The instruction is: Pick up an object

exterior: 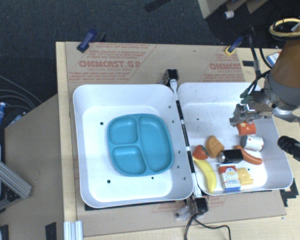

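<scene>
Your tool point(246, 118) is low in the right bin point(200, 96), right over a small orange block point(247, 129). You cannot tell whether it is gripping. Near it lie a banana point(206, 173), a bread roll point(215, 146) and a hot dog point(251, 157). The left bin point(90, 101) has a blue plate point(139, 143).

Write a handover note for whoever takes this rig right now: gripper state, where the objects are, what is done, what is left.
Gripper: over the right bin, directly above a small orange-red block; finger state can't be judged, no hold visible.
Objects: all in the right bin's near half: banana, bread roll, sausage, white cylinder, carton.
Left bin: holds a blue divided plate.
Done: nothing lifted.
Left: grasp and raise one object.
</scene>
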Controlling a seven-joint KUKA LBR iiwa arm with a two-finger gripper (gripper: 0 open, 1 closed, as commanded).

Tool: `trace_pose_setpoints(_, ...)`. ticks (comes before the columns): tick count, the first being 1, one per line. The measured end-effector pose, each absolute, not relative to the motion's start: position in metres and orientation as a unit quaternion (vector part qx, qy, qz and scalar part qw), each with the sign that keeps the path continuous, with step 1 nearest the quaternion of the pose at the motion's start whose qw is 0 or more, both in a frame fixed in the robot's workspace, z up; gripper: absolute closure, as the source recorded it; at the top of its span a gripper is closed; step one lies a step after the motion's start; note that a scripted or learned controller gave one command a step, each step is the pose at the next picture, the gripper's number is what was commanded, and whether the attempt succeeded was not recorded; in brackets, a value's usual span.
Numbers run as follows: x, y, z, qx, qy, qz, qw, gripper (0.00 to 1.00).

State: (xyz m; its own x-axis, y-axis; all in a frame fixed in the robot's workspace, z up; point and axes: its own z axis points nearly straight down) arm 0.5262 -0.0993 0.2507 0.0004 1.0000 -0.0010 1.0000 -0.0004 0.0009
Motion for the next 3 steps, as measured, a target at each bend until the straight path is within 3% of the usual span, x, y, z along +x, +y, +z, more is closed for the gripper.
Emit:
trace_pose_setpoints(1,0.488,-0.039,0.263,0.707,0.707,-0.0007,-0.002,1.0)
trace_pose_setpoints(2,0.479,-0.057,0.268,0.707,0.707,-0.0007,-0.001,1.0)
trace_pose_setpoints(3,0.479,-0.029,0.262,0.707,0.707,-0.0007,-0.001,1.0)
